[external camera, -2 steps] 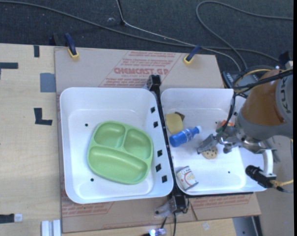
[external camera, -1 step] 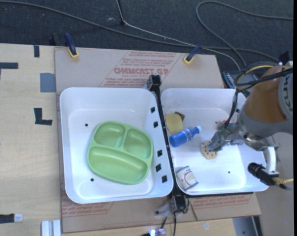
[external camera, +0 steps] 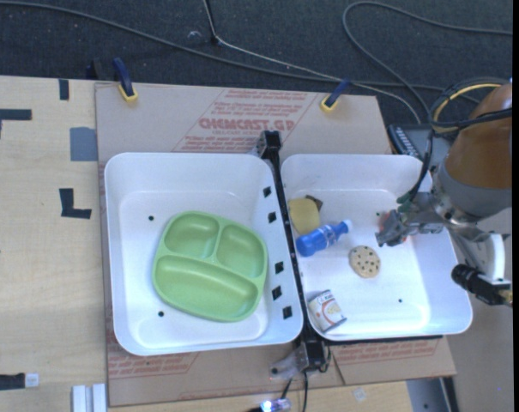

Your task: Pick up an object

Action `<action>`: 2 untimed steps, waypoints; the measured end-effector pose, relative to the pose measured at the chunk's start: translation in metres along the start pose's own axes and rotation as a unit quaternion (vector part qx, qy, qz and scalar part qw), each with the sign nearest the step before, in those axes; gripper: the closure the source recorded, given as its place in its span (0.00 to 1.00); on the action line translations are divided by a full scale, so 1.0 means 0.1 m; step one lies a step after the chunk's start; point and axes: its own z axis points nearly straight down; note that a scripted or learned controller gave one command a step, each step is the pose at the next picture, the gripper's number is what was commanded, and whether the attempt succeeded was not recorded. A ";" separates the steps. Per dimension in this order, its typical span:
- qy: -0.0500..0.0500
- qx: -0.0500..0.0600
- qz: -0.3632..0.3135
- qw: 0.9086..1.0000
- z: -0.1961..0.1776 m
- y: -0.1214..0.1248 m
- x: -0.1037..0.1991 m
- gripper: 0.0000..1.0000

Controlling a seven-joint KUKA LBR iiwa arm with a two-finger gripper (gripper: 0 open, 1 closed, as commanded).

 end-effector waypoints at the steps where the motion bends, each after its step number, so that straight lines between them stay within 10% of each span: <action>1: 0.001 0.002 0.000 1.000 -0.03 0.00 0.00 1.00; 2: 0.002 0.002 -0.002 1.000 -0.12 0.02 0.58 1.00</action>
